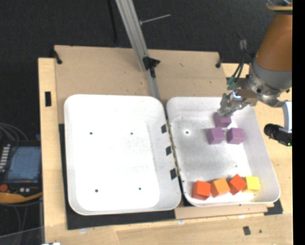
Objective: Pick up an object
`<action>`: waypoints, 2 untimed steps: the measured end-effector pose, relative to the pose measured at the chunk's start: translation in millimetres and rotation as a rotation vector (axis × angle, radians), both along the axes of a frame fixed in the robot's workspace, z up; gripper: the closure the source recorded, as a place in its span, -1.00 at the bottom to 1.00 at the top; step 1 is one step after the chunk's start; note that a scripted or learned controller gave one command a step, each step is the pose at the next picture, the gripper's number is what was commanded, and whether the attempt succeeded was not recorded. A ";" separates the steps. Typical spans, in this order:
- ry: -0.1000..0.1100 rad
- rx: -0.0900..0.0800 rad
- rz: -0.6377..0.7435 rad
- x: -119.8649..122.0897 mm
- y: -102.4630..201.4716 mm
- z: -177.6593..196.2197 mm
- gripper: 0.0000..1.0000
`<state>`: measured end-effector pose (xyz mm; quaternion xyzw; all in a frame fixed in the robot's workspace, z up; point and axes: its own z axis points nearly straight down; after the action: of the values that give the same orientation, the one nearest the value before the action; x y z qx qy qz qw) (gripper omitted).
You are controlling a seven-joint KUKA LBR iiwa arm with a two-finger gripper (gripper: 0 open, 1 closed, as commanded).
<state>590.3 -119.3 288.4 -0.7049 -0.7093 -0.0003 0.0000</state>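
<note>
Tan wood makes up the big flat bench (106, 70), and two shallow white plastic bins sit on it side by side. The left white bin (117, 152) is far off to the left of the gripper. The right white bin (219, 157) lies right under the gripper. The grey robot arm with the orange band (275, 50) comes in from the right, above and behind the gripper. A long silver metal pole (134, 29) slants across the back of the bench, well to the left of the gripper.

The two-finger metal gripper (228, 107) hangs low over the back part of the right bin. Its tip is down on a small purple block (222, 120), or just above it. I cannot tell if it is pinching that block, because the tip is too small and blurry.

Two more little purple blocks sit just in front of the gripper: one purple cube (215, 135) and another purple cube (236, 136) to its right, near each other. Far in front of the gripper, along the near wall of the bin, four small blocks sit in a row: a red-orange block (201, 189), a lighter orange block (220, 187), a red block (237, 183) and a yellow block (253, 182).
</note>
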 end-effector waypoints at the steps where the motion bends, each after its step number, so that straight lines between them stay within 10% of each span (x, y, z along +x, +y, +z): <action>1: 0.002 0.001 0.001 5.7 55.4 -3.3 1.00; 2: 0.002 0.000 -0.001 2.6 101.0 -22.0 1.00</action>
<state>592.9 -18.3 266.4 -0.7054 -0.7088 0.0002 0.0007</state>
